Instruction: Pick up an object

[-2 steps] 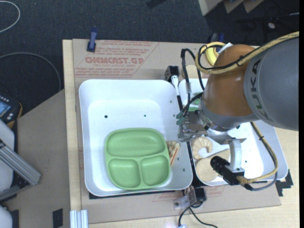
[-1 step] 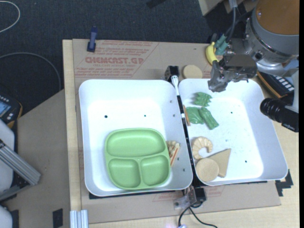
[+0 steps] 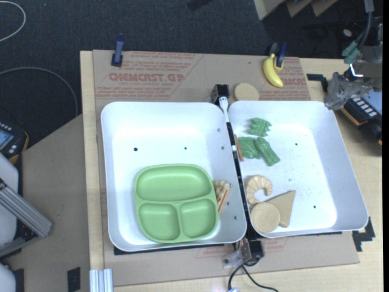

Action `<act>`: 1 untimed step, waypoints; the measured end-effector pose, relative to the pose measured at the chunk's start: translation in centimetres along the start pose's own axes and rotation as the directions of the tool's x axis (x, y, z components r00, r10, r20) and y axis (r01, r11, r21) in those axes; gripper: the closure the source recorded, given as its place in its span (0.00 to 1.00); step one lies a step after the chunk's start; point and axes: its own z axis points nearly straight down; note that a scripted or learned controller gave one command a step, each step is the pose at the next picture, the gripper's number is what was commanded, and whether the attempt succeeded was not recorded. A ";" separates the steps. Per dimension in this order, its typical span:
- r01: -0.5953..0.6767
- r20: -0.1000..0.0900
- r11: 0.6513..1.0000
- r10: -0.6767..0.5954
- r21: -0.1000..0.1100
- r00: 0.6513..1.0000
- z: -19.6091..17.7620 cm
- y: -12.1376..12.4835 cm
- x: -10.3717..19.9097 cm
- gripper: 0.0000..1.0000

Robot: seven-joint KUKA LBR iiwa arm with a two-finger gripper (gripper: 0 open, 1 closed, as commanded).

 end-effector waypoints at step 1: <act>0.002 -0.004 1.000 -0.002 0.009 1.000 10.8 -3.4 -7.1 1.00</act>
